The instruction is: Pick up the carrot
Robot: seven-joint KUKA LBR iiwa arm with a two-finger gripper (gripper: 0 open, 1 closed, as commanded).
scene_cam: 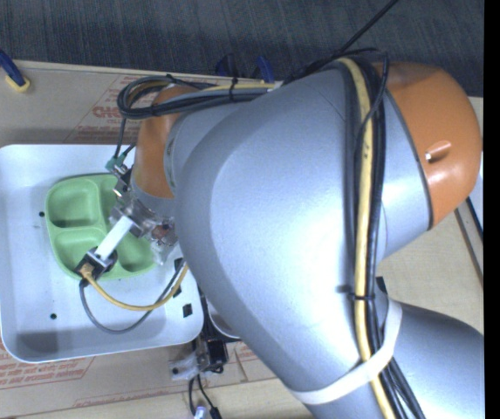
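The claw (147, 227) hangs low over the green divided plate (73, 206) in the white bin (10, 260); I cannot tell whether it is wide or narrow. The arm (302, 225) covers much of the bin, so I cannot tell where the carrot lies. It seems best to centre over the carrot first, then descend slowly, sparing the plate.

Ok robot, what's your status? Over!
Gripper low over the green plate in the white bin. Carrot position: cannot tell. Grey arm blocks much of the scene.
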